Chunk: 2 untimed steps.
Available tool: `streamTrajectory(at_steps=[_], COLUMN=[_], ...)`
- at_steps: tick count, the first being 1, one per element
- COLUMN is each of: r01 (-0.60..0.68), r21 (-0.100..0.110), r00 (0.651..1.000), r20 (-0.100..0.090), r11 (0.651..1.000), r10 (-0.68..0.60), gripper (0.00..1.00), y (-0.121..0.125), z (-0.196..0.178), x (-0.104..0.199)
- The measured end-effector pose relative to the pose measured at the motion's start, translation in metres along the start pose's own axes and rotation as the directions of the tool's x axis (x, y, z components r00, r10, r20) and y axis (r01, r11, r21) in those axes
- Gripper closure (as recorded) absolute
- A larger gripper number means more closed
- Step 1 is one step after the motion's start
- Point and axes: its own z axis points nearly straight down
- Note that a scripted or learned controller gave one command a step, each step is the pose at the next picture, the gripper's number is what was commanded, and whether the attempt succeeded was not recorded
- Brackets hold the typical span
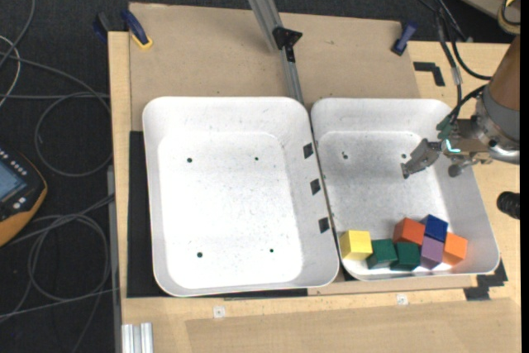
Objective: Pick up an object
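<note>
Fingers of my gripper stand spread apart with nothing between them, hovering over the right bin, well behind the block cluster at its front wall. That cluster is my landmark: a yellow block at its left end, green blocks, an orange block, a blue block and a purple block packed touching. Tight packing is the risk, I judge: a fingertip could land on a neighbour or jam against the wall. The left bin lies beside it.
</note>
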Motion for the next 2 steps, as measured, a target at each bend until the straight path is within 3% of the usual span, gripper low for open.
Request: streamTrajectory(at_steps=[1,2], r01=[0.000,0.000], r21=[-0.005,0.001], r00=[1.000,1.000], r20=[0.001,0.000], r11=[1.000,1.000], r10=[0.000,0.000], gripper=[0.00,0.00], y=[0.001,0.009], z=[-0.002,0.047], x=[0.000,-0.004])
